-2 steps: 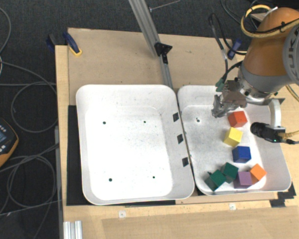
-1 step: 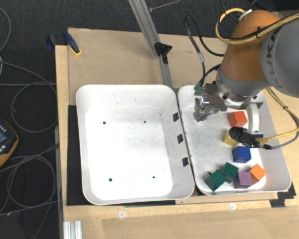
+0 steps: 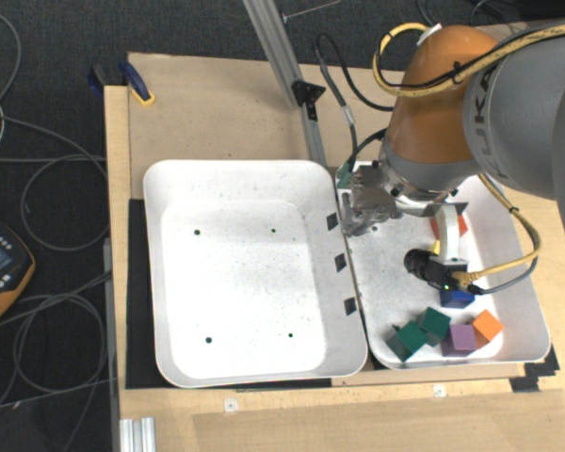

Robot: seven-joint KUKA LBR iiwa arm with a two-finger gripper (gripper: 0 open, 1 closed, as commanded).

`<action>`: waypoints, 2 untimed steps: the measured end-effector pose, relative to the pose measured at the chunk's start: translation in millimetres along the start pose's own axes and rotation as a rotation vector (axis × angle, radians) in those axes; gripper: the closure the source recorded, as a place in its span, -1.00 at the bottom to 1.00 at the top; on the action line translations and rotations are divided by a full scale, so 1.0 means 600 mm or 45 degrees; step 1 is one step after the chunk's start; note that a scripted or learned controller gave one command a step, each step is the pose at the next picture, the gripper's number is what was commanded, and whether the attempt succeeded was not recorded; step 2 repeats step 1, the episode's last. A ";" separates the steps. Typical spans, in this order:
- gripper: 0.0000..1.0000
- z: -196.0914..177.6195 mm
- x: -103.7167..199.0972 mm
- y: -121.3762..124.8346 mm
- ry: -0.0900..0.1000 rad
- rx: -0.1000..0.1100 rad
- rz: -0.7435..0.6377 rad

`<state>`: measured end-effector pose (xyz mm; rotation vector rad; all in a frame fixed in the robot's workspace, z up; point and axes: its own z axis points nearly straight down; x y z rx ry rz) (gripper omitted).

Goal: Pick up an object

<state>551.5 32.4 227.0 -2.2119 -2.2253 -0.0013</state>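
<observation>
Camera view: my end effector (image 3: 363, 217) hangs low over the left rim of the right bin (image 3: 523, 281), hard against the divider, and whether it is wide or narrow I cannot tell. The blocks lie well apart from it, toward the bin's near right corner: green block (image 3: 422, 332), purple block (image 3: 462, 337), orange block (image 3: 488, 325), blue block (image 3: 457, 298). I judge my coming move runs down-right toward that cluster.

White bins (image 3: 235, 271), black-speckled; blocks in green (image 3: 422, 332), purple (image 3: 462, 338), orange (image 3: 488, 326), blue (image 3: 457, 298); arm (image 3: 527, 102) grey, orange-banded; counter (image 3: 217, 106) tan.
</observation>
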 end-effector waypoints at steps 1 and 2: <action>1.00 -0.024 0.094 -0.042 0.000 0.000 -0.003; 1.00 -0.024 0.094 -0.042 0.000 0.000 -0.003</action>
